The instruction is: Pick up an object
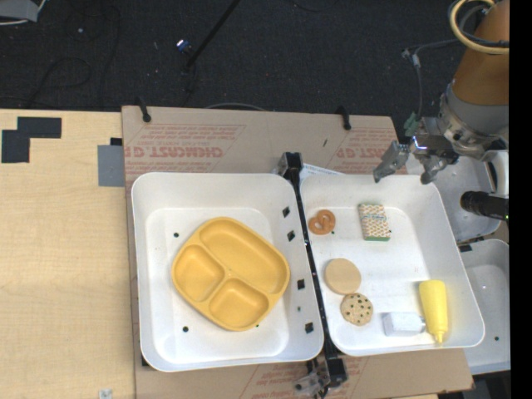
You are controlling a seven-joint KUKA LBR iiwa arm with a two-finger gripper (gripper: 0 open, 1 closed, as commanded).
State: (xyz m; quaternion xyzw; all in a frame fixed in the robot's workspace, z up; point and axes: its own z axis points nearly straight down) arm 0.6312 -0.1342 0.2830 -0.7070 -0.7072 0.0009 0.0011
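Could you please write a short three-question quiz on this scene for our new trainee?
1. True or false: the yellow tray lies in the left bin.
2. Which item in the right bin lies nearest the divider? A) mustard bottle B) pretzel C) sponge
3. Fill in: the gripper hangs over the right bin's ____ edge, holding nothing.

Key: 1 true. 2 B. 3 far.
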